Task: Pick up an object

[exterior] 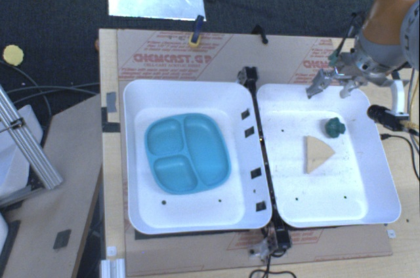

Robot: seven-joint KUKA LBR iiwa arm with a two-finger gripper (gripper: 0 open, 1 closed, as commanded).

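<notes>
In the right bin lie a tan wedge-shaped piece and a small dark green lump, a little apart from each other. My gripper hangs over the bin's far rim, up and left of the green lump. Its two fingers are spread, and nothing sits between them. The grey arm with its orange band reaches in from the upper right.
A blue divided plate lies in the left bin. A black hinge strip runs between the two bins. A cardboard sheet lies under both. Cables and a metal rail sit off to the left.
</notes>
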